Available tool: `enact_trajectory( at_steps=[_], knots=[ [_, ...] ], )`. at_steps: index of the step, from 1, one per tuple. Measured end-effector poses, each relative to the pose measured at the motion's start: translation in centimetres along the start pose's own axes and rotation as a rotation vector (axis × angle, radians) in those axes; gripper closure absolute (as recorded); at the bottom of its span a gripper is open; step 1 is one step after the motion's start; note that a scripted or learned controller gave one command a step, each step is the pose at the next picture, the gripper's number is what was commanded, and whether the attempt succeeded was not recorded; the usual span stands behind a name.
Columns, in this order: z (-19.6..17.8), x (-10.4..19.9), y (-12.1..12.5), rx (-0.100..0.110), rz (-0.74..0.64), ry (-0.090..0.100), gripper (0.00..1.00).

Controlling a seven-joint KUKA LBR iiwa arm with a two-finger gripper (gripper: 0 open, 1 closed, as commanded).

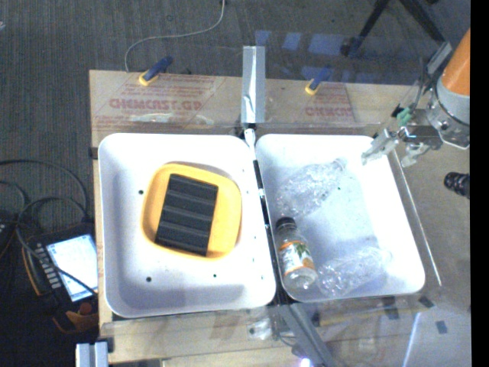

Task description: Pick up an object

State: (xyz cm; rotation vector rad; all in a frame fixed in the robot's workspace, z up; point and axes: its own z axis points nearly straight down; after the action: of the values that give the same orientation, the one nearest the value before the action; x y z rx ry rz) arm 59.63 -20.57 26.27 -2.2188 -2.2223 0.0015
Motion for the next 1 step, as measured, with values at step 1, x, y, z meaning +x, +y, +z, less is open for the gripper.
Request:
enact_trajectory(
  at_steps=[1],
  knots=[
    [-0.86, -0.14, -3.94, -0.002, -0.439, -0.002, 0.00]
  ],
)
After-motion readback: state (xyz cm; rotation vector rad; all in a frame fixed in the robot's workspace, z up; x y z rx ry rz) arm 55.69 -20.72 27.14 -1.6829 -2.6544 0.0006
